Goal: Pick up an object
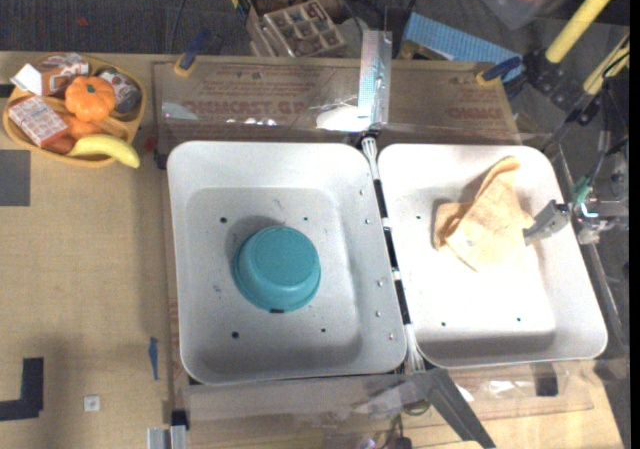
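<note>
Hovering hand [548, 221], seemingly beside the tan cloth [484, 222].

Small grey metal tool [549, 220], thin cables behind

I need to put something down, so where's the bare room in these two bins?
Right bin: its whole near half, below the tan cloth, is bare white floor. Left bin: the teal bowl sits mid-floor, leaving a strip behind it. Crowded: the right bin's far right, where the gripper meets the cloth.
</note>
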You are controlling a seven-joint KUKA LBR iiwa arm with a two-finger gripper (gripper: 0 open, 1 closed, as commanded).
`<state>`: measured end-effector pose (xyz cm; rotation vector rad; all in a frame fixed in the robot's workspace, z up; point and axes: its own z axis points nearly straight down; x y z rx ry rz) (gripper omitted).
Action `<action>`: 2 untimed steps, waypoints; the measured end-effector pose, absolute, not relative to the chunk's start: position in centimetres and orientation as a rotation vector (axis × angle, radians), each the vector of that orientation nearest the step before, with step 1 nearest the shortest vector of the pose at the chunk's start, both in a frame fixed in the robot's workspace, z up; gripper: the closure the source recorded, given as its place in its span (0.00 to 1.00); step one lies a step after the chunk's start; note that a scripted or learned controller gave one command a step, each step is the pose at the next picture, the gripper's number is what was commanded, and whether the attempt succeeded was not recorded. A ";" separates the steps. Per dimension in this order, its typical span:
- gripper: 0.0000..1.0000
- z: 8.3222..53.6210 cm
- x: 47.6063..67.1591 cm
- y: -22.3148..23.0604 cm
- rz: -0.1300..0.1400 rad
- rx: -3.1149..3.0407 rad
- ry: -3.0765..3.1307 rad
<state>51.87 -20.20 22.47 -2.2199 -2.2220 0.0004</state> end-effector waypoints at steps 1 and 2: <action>0.00 10.1 58.3 -19.8 -0.001 -2.009 -2.418; 0.00 9.1 60.2 -17.8 -0.005 -1.929 -2.495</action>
